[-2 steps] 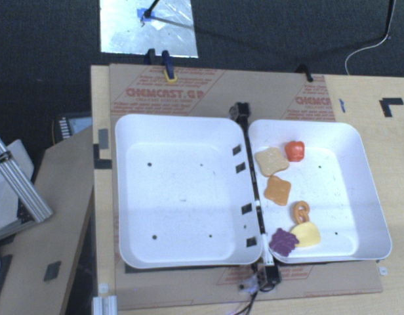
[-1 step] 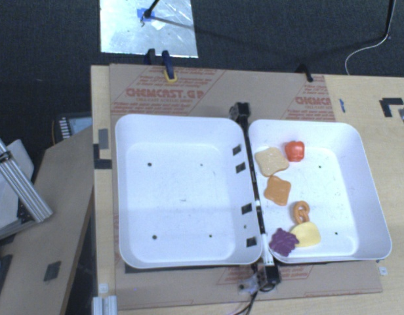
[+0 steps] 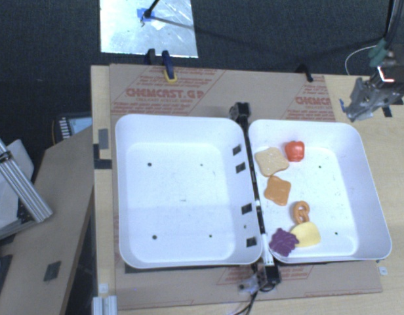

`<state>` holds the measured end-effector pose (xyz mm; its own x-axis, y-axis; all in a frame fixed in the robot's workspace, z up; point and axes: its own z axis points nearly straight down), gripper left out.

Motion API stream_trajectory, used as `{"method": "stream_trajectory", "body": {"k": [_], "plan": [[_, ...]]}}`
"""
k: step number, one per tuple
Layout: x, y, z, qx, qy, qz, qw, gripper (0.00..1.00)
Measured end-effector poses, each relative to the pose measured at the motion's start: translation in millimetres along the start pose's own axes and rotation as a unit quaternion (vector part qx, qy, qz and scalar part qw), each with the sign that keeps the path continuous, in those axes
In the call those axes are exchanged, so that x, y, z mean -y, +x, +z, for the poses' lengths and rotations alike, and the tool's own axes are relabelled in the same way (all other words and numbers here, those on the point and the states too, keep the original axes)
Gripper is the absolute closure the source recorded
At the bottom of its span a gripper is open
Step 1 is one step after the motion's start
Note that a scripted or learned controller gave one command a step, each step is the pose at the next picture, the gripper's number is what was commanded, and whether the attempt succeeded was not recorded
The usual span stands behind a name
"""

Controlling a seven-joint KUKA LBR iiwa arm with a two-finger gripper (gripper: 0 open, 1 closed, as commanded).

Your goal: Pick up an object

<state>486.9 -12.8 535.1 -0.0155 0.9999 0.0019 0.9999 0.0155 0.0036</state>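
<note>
The right bin (image 3: 359, 176) holds several small food-like items. A tan bread slice (image 3: 271, 161) lies beside a red tomato-like piece (image 3: 294, 151) near the bin's back left. Below them sits an orange cracker (image 3: 278, 190), then a small orange pretzel (image 3: 301, 210), a yellow wedge (image 3: 307, 235) and a purple grape bunch (image 3: 283, 241) at the front left corner. My gripper (image 3: 361, 107) hangs at the right edge, above and beyond the right bin's back right corner, well apart from every item. Nothing shows between its tips.
The left bin (image 3: 133, 176) stands next to the right one, joined by a black-clipped divider (image 3: 251, 176). Both rest on a cardboard sheet (image 3: 189, 90). A shiny metal plate (image 3: 149, 18) lies behind the bench. An aluminium rail (image 3: 18, 182) leans at far left.
</note>
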Motion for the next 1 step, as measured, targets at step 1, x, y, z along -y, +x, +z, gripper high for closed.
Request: {"method": "stream_trajectory", "body": {"k": [1], "plan": [[-0.4,58.1,0.1,0.000,0.000,0.003,1.0000,1.00]]}}
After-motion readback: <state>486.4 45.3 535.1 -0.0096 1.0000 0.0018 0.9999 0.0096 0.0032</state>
